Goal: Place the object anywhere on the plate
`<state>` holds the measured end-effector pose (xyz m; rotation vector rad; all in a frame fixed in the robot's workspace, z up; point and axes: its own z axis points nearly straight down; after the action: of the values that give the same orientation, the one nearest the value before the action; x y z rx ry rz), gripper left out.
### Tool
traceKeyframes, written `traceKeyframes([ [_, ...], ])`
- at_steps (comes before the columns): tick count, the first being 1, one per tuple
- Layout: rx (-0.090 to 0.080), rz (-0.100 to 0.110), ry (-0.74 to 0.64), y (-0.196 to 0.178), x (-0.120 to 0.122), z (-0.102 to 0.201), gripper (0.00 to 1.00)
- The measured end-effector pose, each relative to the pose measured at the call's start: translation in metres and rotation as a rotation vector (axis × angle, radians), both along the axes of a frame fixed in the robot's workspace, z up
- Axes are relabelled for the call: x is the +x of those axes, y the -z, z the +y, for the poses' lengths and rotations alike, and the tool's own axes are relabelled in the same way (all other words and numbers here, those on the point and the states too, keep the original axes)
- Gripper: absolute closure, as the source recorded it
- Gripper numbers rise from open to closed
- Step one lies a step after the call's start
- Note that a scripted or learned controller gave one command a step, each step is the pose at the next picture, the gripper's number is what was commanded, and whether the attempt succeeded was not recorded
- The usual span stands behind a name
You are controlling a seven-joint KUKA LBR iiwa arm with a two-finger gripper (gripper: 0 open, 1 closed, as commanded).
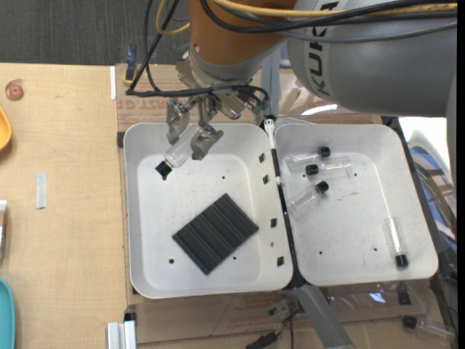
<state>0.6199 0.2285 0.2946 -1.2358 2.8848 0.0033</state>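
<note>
A black ribbed rectangular plate (216,233) lies at a slant on the floor of the left bin (138,267). My gripper (190,138) hangs over the bin's upper left part, up and to the left of the plate. Its fingers are shut on a clear tube (176,155) with a black cap. The tube slopes down to the left, and its capped end sticks out below the fingers. It is held above the bin floor, well apart from the plate.
The right bin (414,195) holds several more clear tubes with black caps: three near its upper left (316,171) and one at the lower right (396,244). A wooden bench top (58,195) lies to the left. The arm's grey body and cables loom over the bins' far edge.
</note>
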Motion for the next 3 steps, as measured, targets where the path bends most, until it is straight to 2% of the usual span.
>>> traceKeyframes([
  [1, 0.000, -0.003, -0.260, -0.038, 0.020, -0.010, 1.00],
  [2, 0.000, -0.003, -0.261, -0.038, 0.020, -0.011, 0.00],
  [3, 0.000, 0.000, 0.066, 0.014, 0.040, -0.008, 0.00],
])
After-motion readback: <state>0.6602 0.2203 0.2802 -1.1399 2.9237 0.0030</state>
